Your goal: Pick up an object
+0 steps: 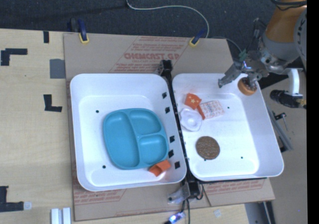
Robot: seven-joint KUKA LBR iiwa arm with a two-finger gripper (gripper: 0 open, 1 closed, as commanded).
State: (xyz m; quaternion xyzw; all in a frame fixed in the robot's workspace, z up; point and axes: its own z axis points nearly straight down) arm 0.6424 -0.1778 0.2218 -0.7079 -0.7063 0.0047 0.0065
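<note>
- Orange-brown ball (246, 86) sits at your pincer (238, 79), over the right bin's (259, 133) far corner.
- Whether the pincer is apart or together, you cannot tell.

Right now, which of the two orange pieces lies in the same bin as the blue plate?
The orange piece beside the blue plate's lower right corner; the other orange piece lies in the right bin.

A: What colours sit in the white left bin (79, 118)?

B: A turquoise divided plate (134, 137) and a small orange piece (159, 168).

A: And the white right bin (264, 148)?

B: An orange packet (192, 101), a white wrapper with red print (212, 109), a clear cup (190, 119), a speckled brown disc (207, 147).

A: Underneath?

B: Tan cardboard with red lettering (149, 55).
</note>
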